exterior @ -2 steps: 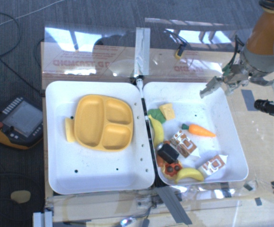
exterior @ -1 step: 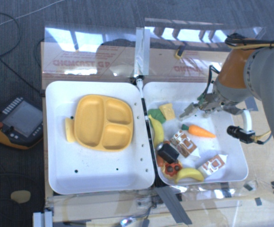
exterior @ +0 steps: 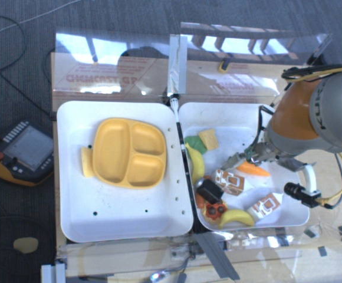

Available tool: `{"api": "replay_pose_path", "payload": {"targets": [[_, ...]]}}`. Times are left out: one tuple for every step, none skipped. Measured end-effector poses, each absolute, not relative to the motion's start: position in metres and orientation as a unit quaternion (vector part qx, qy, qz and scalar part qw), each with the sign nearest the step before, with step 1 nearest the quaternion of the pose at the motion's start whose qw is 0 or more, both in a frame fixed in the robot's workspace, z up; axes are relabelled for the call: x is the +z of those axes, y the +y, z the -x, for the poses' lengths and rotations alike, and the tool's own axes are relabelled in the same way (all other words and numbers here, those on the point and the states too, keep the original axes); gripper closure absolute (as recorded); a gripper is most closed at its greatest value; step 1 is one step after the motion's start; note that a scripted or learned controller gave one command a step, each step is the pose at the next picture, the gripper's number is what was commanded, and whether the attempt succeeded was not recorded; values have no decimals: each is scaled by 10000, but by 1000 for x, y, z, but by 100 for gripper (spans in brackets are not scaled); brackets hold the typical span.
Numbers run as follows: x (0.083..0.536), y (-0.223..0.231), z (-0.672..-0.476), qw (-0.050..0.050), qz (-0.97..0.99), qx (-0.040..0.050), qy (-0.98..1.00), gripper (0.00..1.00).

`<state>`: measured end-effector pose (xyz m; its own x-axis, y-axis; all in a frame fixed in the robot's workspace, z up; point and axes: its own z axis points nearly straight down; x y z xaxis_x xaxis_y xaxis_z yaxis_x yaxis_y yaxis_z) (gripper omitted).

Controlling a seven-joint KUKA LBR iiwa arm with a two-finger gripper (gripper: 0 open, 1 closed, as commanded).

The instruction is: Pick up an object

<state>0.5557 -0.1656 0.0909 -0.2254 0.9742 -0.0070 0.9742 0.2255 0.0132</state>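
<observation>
In the right bin (exterior: 289, 220), your gripper (exterior: 246, 157) sits low by the carrot (exterior: 253, 169). You cannot tell what it holds. Crowded toys could make it slip.

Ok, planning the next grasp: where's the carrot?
The carrot lies in the right bin, right of centre, just below the gripper and right of a patterned block.
</observation>
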Motion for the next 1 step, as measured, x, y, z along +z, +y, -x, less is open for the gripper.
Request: {"api": "replay_pose_path", "payload": {"targets": [[98,-164,-557,30,-6218,39,7832,100]]}}
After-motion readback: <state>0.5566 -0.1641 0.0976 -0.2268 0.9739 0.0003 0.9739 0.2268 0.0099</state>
